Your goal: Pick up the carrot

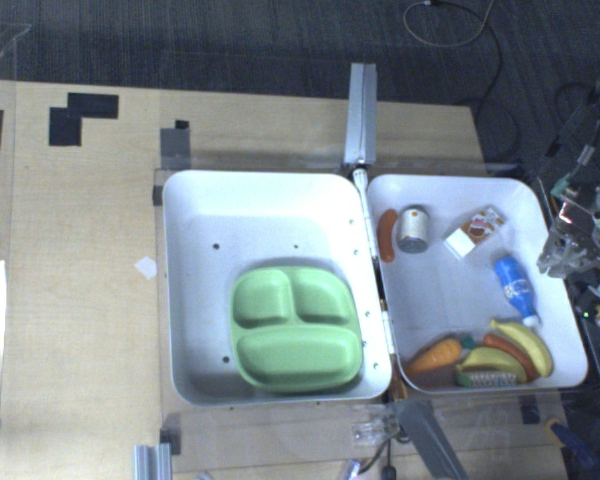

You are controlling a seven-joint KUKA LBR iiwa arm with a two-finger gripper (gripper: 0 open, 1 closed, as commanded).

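The carrot (435, 354) lies at seven o'clock in the right bin (450, 298), touching crowded toy produce including a banana (525, 343); a grab there could snag a neighbour or the bin wall. The gripper (568, 248) sits at three o'clock; I cannot tell its state. Pale wooden bench (70, 298), dark carpet (230, 18) beyond.

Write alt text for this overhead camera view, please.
An orange carrot lies in the right white bin beside bananas, with a blue bottle and a metal can. The left bin holds a green tray.
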